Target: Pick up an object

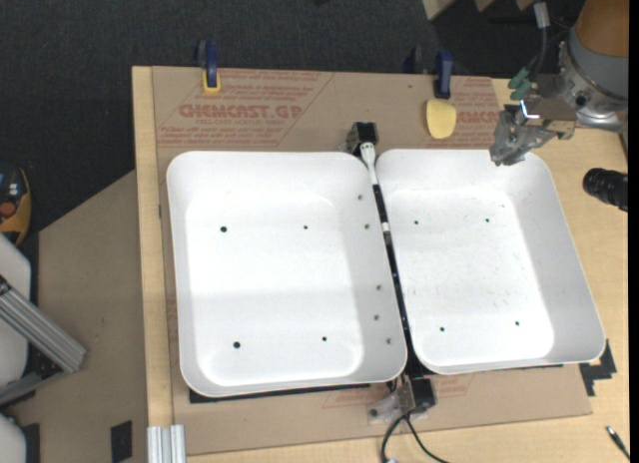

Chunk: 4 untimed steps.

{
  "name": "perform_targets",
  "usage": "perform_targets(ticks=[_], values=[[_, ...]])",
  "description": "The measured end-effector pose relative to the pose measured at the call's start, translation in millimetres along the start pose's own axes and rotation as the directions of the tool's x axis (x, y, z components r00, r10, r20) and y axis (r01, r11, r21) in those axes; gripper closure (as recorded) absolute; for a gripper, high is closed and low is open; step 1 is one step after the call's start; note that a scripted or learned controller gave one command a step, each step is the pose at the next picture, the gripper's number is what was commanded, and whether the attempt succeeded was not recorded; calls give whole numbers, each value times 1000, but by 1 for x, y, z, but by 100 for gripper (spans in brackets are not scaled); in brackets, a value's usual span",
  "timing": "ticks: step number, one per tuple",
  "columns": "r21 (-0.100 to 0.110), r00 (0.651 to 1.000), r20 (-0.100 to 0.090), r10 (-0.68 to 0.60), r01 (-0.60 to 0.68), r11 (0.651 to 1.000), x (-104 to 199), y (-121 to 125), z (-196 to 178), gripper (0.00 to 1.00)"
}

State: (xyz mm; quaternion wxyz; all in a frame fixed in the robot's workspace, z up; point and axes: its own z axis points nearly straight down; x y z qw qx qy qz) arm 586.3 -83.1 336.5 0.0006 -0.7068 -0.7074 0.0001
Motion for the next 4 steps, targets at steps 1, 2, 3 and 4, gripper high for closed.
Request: perform_targets(ticks=[1,2,3,4], values=[[-1,1000,0,-1,1,1000,14,-37,-30,100],[2,1000,-1,-5,5,1000,73,22,82,100],[-17,1000,-1,-5,5,1000,112,18,-61,100],[4,1000,1,-2,2,1000,142,61,29,100]])
